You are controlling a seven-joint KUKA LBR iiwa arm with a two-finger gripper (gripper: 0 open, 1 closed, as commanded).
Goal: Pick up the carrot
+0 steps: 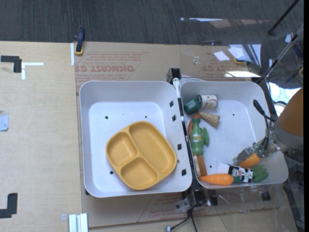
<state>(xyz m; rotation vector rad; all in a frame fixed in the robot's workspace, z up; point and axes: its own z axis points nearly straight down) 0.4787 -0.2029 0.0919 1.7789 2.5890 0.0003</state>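
Carrot (217, 179) lies along the right bin's (231, 93) front wall, beside a black-and-white toy cow (240, 173). Pincer (247, 156) sits low nearby over something orange, possibly another toy; whether it grips is unclear.

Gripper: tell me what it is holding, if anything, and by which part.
Cannot be told. The gripper sits low in the right bin over a small orange item; the carrot lies apart, ungrasped.
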